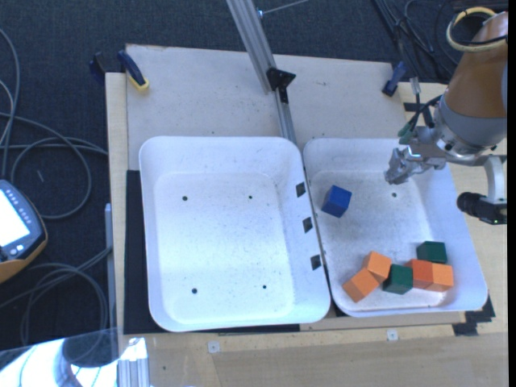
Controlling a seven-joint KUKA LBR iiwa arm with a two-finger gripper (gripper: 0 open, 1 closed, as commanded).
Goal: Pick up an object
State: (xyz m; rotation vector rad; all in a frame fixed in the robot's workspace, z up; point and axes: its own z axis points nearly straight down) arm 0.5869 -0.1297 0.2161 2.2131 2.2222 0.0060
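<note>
Metal fingers above speckled bin; blue cube nearby.

A blue block lies alone in the right bin, close to that bin's left wall, turned a little so one corner points toward the wall. The other blocks crowd the bin's near right corner — well apart from the blue one. Two orange blocks sit at the left of that cluster, touching each other, and a dark green block rests just beside them. Another orange block touches the green one on its right, and a second green block sits just behind it — all lying flat on the bin floor.
</note>
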